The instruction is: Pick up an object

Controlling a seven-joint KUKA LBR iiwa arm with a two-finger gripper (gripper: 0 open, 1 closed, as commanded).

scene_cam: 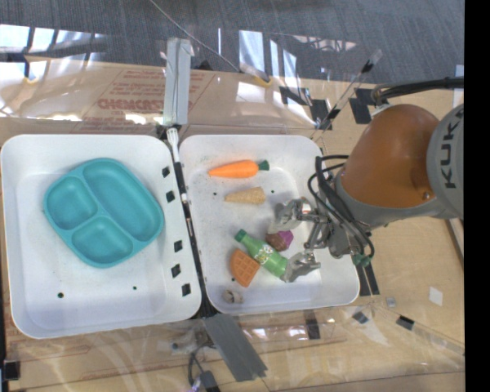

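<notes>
Purple object (280,240), small and rounded, lies in right bin (198,219), between spread fingers of tool (297,238). Tool open: one finger (288,211) above-left of purple object, other finger (302,266) below-right, beside cap end of green bottle (260,253). No contact with purple object discernible. Green bottle lies slanted, touching orange waffle-like piece (245,268). Carrot (238,169) and cone (246,195) farther up bin, apart from tool. Small brownish item (232,296) near bin's lower edge. Left bin (16,219) holds teal divided plate (103,211).
</notes>
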